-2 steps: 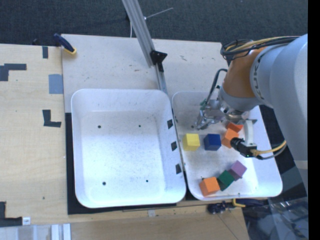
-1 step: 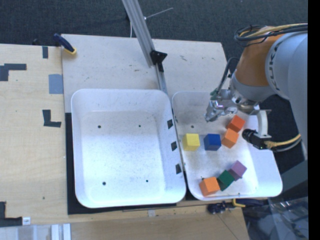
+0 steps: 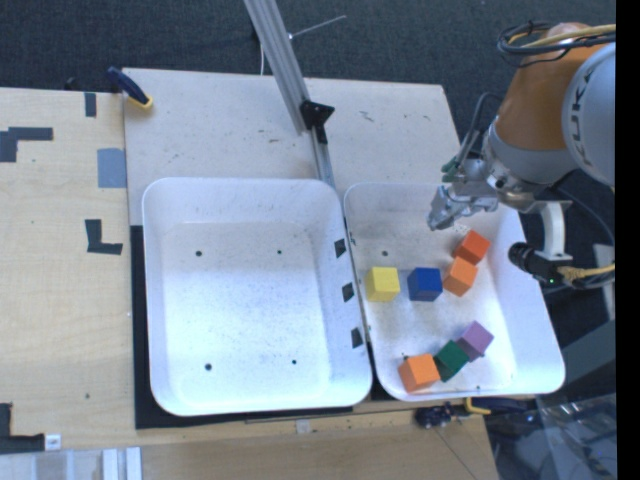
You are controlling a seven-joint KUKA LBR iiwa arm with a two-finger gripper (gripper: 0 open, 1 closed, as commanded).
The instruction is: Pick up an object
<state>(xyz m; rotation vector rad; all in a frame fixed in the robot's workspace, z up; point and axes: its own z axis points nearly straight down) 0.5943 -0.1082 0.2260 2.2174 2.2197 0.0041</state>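
Two white bins side by side; all the blocks sit in the right bin (image 3: 530, 363). The gripper (image 3: 447, 211) hangs over that bin's far right corner, above and just left of the upper orange block (image 3: 474, 245); nothing visible in it, and whether it is open or closed cannot be told from this angle. Second orange block (image 3: 460, 276) sits touching or nearly touching the first, just below it. Blue block (image 3: 425, 284) and yellow block (image 3: 382, 284) stand side by side mid-bin, a small gap between them. Near the front edge, a cluster: third orange block (image 3: 420, 371), green block (image 3: 452, 359), purple block (image 3: 476, 339), packed tight, some tilted. Left bin (image 3: 160, 208) bears only specks. Judgement: the step in hand is the approach, nothing lifted yet. Nearest candidate is the upper orange block, but its neighbour crowds one side and the bin wall is near on the other; the grasp line should run along the free faces, not across the pair. Centre over the block before descending, come down straight, and close only once level with its sides. Yellow looks the cleaner pick if the orange one proves awkward: it stands freer. Risk: clipping the neighbour and skewing both.
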